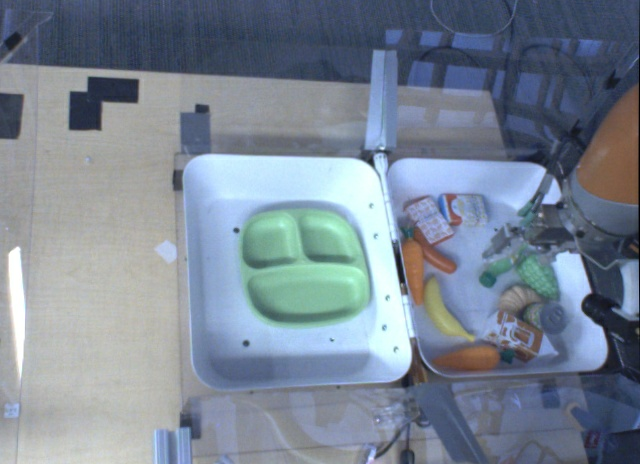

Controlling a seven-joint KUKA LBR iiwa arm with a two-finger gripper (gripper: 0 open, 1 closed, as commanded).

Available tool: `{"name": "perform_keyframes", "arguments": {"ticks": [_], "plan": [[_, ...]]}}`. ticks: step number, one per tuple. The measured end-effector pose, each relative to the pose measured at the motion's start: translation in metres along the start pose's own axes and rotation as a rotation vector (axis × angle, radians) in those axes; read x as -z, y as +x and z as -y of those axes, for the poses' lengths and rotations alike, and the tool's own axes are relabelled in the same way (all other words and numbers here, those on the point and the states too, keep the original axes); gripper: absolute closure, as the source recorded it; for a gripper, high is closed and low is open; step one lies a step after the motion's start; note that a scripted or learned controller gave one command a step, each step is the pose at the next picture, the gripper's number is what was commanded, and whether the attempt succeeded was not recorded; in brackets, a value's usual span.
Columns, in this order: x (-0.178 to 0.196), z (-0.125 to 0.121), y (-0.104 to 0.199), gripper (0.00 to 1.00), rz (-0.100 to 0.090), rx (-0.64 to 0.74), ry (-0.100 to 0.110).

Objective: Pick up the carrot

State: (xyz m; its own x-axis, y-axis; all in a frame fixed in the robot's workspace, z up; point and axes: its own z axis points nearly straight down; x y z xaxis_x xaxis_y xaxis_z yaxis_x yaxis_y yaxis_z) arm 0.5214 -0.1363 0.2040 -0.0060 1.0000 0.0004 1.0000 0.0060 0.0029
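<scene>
The long orange carrot [413,270] is lying in the right-hand shallow white bin [596,352], pressed along that bin's left wall with its narrow end pointing up toward the divider, and nothing is touching it from above. Just beside it, to its right, a shorter orange-red sausage-shaped piece [437,258] is slanting across the bin floor, and below that a yellow plastic banana [444,313] is curving down toward the front wall. Along the front wall a fat orange oval piece [466,358] is resting on its side, next to a small printed carton [516,336] with red and white markings. Near the back of the bin a small red-and-white checked packet [427,218] and a pale pouch with an orange patch [464,209] are sitting close together. The two-finger gripper [508,240] of the grey arm with its orange band [612,164] is hanging over the right half of this bin, well apart from the carrot; its metal fingers [497,245] are spreading apart with nothing between them, and they are hovering just above a green bottle-like toy [497,272] and a green knobbly piece [538,276]. A tan rounded piece [518,299] and a grey round lid-like thing [551,317] are lying just below those. In the left-hand white bin [210,252] a pale green sectioned plastic plate [305,264] is sitting near the middle, its three compartments facing up
</scene>
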Motion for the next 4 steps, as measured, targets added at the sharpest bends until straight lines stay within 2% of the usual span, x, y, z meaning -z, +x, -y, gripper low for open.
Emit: {"name": "perform_keyframes", "arguments": {"ticks": [1, 2, 3, 4], "plan": [[-0.01, 0.013, -0.011, 0.0, 0.001, 0.049, -0.004], [-0.06, 0.024, 0.02, 0.0, 0.001, 0.427, -0.002], [-0.088, 0.013, 0.047, 0.0, 0.0, 0.478, -0.001], [-0.114, -0.008, 0.034, 0.0, 0.003, 1.013, -0.01]]}}
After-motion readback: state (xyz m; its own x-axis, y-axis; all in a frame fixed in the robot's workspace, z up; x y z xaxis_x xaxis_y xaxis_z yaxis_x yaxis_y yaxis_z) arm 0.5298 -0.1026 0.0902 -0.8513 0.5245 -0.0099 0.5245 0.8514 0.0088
